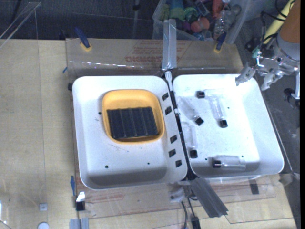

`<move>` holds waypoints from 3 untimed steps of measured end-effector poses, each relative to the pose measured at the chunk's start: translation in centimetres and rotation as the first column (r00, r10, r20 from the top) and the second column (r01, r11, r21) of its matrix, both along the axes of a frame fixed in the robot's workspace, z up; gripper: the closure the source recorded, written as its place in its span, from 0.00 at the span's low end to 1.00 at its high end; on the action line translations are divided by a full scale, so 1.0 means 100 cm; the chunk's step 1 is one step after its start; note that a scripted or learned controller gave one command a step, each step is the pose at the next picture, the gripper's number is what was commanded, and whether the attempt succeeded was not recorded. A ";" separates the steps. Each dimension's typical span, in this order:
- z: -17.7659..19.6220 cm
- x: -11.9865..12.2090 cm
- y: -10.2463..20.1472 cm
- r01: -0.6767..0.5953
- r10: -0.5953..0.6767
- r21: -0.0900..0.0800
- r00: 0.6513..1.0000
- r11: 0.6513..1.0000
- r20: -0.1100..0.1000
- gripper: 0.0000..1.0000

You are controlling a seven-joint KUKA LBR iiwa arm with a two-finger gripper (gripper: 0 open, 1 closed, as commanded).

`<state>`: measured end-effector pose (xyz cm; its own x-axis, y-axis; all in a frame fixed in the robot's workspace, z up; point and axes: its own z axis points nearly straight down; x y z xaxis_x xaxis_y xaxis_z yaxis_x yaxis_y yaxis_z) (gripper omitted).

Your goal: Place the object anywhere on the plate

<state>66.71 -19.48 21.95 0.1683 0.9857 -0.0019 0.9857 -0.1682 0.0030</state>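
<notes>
A yellow plate (129, 96) sits in the left bin (90, 166). A dark ribbed rectangular object (132, 122) lies flat on the plate, covering most of its middle. My gripper (255, 78) hangs over the far right corner of the right bin (267, 142), well away from the plate. Its fingers (243, 76) are spread apart, open, with nothing between them.
Several clear tubes with black caps lie in the right bin: one (218, 110) near the middle, one (229, 162) at the front, one (190, 142) by the divider. A small black piece (198, 121) lies between them. A box of colourful toys (200, 6) stands behind the bins.
</notes>
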 end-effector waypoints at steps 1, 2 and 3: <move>0.112 0.001 -0.020 -0.089 0.089 0.000 0.996 0.996 0.000 0.00; 0.111 0.001 -0.021 -0.061 0.061 0.000 0.998 0.998 -0.001 0.00; 0.141 -0.047 -0.023 -0.153 0.153 0.003 0.988 0.988 -0.004 0.00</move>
<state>62.01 -21.73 36.09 0.0157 0.9999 0.0005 0.9999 -0.0157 -0.0014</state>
